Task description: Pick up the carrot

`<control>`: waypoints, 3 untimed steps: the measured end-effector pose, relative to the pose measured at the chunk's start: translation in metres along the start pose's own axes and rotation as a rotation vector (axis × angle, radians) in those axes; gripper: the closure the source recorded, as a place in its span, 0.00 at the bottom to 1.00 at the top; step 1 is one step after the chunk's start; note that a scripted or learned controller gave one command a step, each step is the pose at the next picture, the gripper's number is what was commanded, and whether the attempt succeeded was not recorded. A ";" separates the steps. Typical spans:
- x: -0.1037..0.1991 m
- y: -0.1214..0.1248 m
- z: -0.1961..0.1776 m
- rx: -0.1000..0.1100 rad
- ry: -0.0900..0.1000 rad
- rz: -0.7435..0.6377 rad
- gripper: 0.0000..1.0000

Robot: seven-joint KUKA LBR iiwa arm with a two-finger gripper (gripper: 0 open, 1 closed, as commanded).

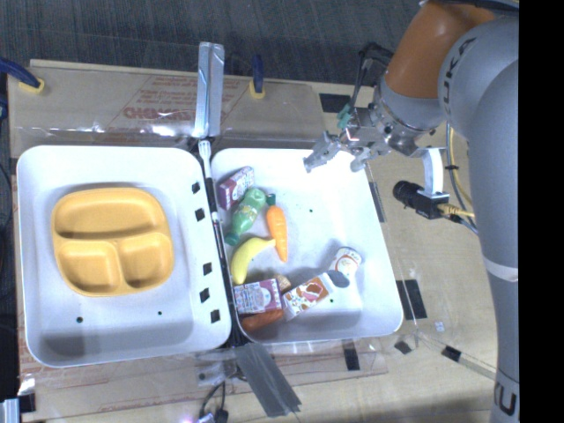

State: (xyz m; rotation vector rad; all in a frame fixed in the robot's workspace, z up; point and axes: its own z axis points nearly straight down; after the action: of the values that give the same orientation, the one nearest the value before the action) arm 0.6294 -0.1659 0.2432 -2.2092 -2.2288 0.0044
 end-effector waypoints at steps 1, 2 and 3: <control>0.013 -0.012 0.139 0.000 0.000 -0.148 0.00; 0.002 -0.011 0.151 -0.001 0.001 -0.190 0.00; 0.003 -0.011 0.140 0.000 0.000 -0.195 1.00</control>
State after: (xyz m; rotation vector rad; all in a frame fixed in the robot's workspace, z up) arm 0.6181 -0.1631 0.1031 -1.9823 -2.4328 0.0035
